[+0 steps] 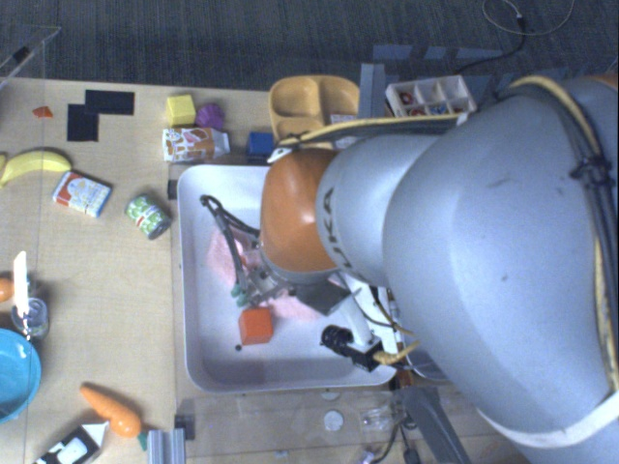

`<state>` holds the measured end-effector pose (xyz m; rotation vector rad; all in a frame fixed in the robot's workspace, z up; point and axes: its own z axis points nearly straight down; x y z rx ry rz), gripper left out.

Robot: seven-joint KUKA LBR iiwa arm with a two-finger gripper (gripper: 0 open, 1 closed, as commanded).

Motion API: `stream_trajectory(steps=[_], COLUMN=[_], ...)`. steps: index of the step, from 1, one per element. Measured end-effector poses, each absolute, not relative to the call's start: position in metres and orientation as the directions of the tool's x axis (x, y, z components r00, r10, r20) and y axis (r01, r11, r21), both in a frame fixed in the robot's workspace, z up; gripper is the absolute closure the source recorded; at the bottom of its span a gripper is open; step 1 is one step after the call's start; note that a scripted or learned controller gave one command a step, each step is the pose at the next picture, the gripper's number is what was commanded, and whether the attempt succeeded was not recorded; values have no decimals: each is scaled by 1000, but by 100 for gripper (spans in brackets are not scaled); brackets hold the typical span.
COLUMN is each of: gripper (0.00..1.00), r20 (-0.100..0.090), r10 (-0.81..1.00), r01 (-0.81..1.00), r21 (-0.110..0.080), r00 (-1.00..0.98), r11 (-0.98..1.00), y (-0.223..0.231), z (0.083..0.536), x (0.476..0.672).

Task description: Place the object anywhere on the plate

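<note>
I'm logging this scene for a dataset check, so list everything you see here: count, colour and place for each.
bin: one, white, centre of the bench
orange block: one, orange, in the bin below the gripper
pink plate: one, pink, in the bin, mostly hidden by the arm
banana: one, yellow, left edge
small carton: one, white and red, right of the banana
can: one, green and white, left of the bin
carrot: one, orange, lower left
blue bowl: one, blue, lower left edge
yellow block: one, yellow, above the bin
yellow divided dish: one, yellow, top centre
gripper: one, dark, over the bin just above the orange block
arm: one, grey with an orange band, from the right
</note>
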<state>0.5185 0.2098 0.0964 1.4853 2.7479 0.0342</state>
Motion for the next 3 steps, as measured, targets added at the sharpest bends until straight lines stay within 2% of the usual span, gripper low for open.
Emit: stream_trajectory(steps=[1,2,3], gripper=[100,100,100], r20=[-4,-10,-8], r10=[796,736,516], r01=[796,735,516], r21=[9,27,11], r00=[-605,-677,-856], r11=[605,677,856], y=[150,217,196], z=[150,98,176], x=[579,558,516])
